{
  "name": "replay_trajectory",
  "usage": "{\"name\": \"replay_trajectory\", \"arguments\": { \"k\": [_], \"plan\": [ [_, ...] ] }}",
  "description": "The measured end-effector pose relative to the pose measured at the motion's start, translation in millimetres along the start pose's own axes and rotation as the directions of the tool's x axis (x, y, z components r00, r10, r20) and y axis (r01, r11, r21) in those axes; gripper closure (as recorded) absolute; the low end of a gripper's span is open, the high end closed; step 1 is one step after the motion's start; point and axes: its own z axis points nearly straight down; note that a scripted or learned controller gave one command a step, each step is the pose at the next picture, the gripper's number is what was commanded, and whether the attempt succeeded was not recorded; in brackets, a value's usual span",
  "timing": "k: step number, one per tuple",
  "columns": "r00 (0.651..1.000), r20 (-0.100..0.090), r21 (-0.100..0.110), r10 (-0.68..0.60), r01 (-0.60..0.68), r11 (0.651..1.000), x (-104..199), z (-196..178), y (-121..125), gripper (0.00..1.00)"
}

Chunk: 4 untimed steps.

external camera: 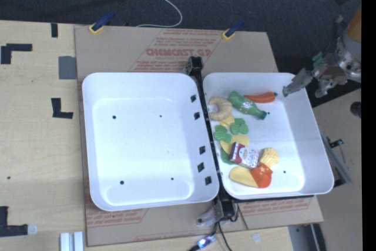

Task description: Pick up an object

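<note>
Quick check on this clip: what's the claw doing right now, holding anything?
Claw: open, holding nothing, at the upper right rim of the right bin, apart from the toy food.

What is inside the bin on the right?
The right bin holds a heap of toy food: a green bottle, an orange chili, a corn cob, a red packet and green leaves. Whatever lies under the heap is covered.
</note>
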Motion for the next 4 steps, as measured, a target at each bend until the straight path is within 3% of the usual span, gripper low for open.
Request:
{"name": "replay_trajectory", "arguments": {
  "k": [1,2,3,4],
  "plan": [
    [1.000,0.003,-0.022,-0.010,0.011,1.000,82,-166,50,0.00],
    [1.000,0.003,-0.001,-0.001,0.001,1.000,77,-165,47,1.00],
    [1.000,0.001,-0.016,-0.007,0.007,1.000,142,-284,62,1.00],
    [1.000,-0.002,-0.002,-0.004,0.004,1.000,183,-277,-20,1.00]
  ]
}}
